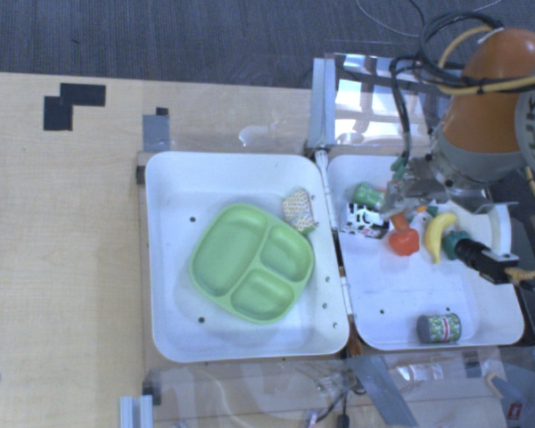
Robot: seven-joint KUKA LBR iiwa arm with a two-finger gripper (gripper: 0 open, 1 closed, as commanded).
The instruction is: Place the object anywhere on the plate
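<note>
Green three-compartment plate (252, 264) lies flat in left bin (169, 328).

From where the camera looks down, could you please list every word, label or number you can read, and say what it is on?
No text can be read.
The can lying in the right bin has a green patterned label, too small and blurred to read.
The black-and-white item by the gripper has markings, but no letters can be made out.

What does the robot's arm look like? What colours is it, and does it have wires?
The arm is big and rounded, with an orange band above a grey wrist. Black and yellowish cables loop over its top. Its pincer is small, grey and metal.
</note>
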